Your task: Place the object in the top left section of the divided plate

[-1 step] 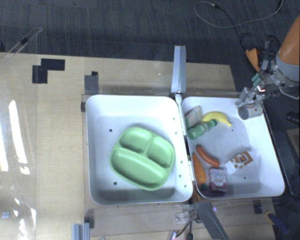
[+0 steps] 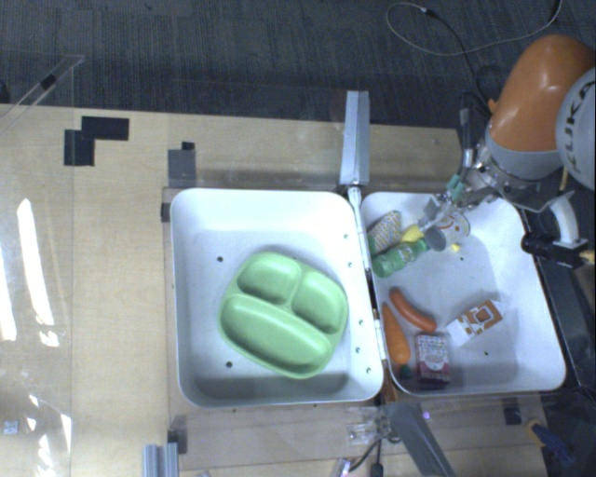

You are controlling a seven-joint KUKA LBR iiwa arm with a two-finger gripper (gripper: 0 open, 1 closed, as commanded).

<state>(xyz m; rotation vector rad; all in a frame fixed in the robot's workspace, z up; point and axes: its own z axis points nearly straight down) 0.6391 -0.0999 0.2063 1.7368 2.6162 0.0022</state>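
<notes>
Green divided plate (image 2: 284, 312) sits mid-bin, margins all around.

A robotics lab: a pale wooden bench (image 2: 93, 279) bears two white bins (image 2: 200, 373) clamped by metal brackets (image 2: 355, 140), black marker tape (image 2: 93, 138) near its far-left corner, loose cables (image 2: 447, 28) on dark carpet behind.

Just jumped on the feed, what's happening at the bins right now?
The arm is reaching into the right bin, its gripper low over the clutter near the bin's top left: a green bottle, something yellow and a netted item. Whether it has hold of anything is unclear. A hot dog, carrot and two small packages lie farther down. The green divided plate sits in the left bin with nothing on it.
</notes>
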